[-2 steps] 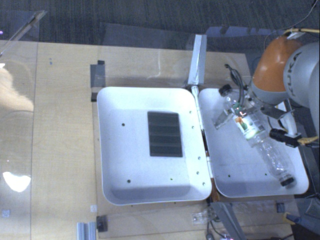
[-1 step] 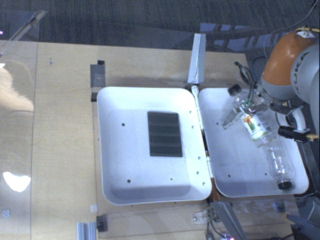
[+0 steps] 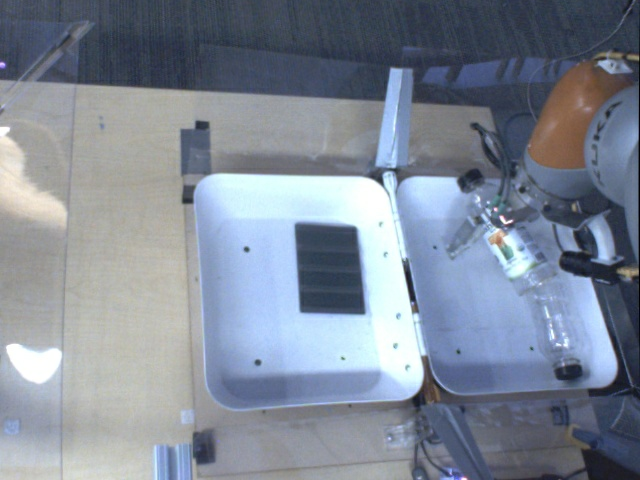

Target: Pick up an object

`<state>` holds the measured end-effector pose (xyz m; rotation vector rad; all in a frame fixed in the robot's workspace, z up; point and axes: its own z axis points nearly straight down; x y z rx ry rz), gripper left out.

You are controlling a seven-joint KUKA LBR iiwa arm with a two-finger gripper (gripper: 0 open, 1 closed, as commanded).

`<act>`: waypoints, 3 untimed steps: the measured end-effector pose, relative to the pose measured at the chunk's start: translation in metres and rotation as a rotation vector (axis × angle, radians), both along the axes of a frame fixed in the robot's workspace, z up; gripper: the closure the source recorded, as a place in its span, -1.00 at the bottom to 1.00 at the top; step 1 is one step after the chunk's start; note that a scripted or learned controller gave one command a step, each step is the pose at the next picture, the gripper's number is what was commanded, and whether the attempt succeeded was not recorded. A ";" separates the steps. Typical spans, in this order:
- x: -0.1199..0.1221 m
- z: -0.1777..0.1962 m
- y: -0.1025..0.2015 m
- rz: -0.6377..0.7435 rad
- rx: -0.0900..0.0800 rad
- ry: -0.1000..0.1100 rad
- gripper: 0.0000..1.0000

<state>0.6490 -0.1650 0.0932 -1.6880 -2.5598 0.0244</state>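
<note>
**Pincer over the bottle's upper end in right bin**

Edges/room: pincer point(image 3: 487, 218) sits in the upper half of the right bin point(image 3: 450, 313), closer to its far rim than its near rim. Bare bin floor lies to its left and below-left, toward the divider between the bins. Grey arm w/ orange band point(image 3: 570, 118) fills the corner above-right of it.

Count: 2 white bins, 1 clear plastic bottle point(image 3: 535, 293), 1 dark ribbed slab point(image 3: 329, 268).

Bottle lies on its side, running from the pincer down-right to a dark cap near the bin's near-right corner; green-white label just below-right of pincer. Pincer touches or overlaps bottle's upper end; whether fingers are apart or closed – can't tell. Slab lies flat in the left bin point(image 3: 230, 298), well left of pincer.
</note>
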 end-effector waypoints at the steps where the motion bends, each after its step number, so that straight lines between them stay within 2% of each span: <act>1: 0.022 0.088 0.035 0.085 -0.026 -0.082 1.00; 2: 0.021 0.186 0.040 -0.061 -0.031 -0.080 1.00; 3: -0.008 0.246 0.055 -0.173 -0.035 -0.078 1.00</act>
